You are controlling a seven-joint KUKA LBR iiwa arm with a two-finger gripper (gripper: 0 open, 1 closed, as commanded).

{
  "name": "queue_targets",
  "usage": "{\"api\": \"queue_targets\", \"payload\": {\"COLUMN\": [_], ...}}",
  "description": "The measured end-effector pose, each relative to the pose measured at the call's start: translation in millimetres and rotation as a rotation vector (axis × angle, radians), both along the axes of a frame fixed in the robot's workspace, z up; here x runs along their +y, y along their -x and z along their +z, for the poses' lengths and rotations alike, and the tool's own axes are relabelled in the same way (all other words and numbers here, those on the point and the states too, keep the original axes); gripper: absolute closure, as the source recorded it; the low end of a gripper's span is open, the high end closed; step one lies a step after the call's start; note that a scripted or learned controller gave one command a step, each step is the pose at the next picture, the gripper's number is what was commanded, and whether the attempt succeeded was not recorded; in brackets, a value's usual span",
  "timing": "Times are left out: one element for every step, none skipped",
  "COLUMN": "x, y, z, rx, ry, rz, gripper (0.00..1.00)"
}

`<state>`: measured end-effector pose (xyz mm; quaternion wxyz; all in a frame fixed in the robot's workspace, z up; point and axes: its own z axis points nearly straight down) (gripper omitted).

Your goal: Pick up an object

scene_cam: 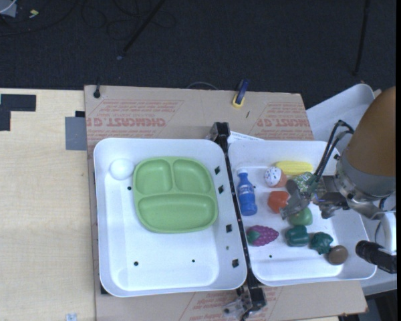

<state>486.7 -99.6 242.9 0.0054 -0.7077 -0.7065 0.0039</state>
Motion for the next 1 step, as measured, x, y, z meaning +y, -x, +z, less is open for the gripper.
{"api": "queue_targets", "payload": {"x": [-0.4], "y": [-2.1], "z": [5.4], "rx": [-0.012], "ry": [0.002], "rz": [0.002], "gripper": [0.00]}}
